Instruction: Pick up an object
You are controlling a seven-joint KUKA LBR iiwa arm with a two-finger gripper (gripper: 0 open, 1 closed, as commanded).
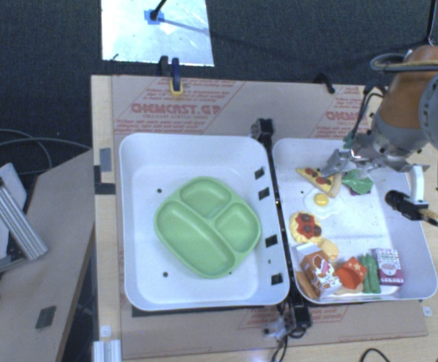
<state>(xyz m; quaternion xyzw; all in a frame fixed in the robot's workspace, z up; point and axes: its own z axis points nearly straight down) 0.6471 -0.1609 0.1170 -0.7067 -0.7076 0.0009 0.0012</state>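
Gripper was seen low over right bin far edge, beside pizza slice and green toy; finger state could not be told.

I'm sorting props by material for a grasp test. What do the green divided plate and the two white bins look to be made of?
The green divided plate looks like moulded plastic: one even pale green, rounded compartment ridges, a soft satin sheen. The white bins also look like plastic, probably thin formed sheet: smooth, slightly glossy walls with rounded corners. Neither can be confirmed from the look alone.
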